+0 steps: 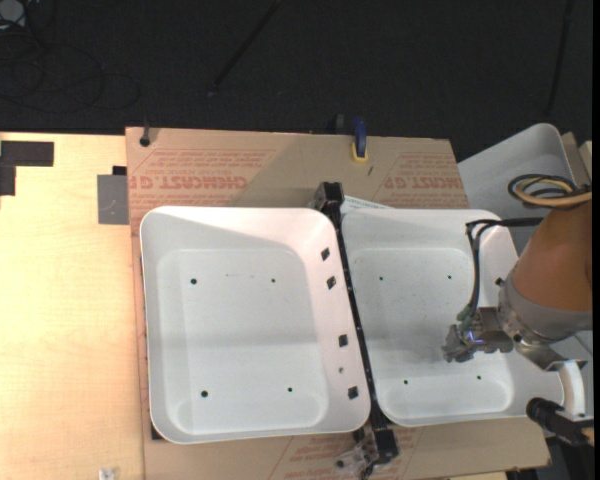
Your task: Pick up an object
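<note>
Two shallow white bins sit side by side on a cardboard sheet: the left bin and the right bin, joined along a row of black clips. One arm reaches over the right bin's right edge, its gripper low near the floor there. Whether its fingers are apart, I cannot tell. No object to pick is visible to me. Pale wooden bench left, dark floor behind.

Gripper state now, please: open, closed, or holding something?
Gripper: low over the right bin; whether it grips anything cannot be told.
</note>
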Motion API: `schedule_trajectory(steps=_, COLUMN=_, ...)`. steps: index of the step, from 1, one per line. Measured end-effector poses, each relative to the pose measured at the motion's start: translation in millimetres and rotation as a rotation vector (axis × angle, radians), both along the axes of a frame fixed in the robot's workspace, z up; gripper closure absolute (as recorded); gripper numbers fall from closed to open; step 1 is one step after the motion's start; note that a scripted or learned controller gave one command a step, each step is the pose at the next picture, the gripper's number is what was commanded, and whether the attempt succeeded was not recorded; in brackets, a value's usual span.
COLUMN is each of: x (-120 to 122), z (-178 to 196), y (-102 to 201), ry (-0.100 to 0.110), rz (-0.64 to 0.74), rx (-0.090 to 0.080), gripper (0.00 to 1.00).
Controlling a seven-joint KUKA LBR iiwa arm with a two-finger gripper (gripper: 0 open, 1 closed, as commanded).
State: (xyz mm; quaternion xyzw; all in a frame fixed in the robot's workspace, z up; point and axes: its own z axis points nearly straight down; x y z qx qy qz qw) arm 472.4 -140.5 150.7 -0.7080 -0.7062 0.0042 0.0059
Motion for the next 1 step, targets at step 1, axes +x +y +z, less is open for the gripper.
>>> schedule_trajectory(steps=1, x=1.1, z=-36.6, y=-76.8, ry=-0.009, rz=-0.002, rx=-0.005, gripper=1.00)
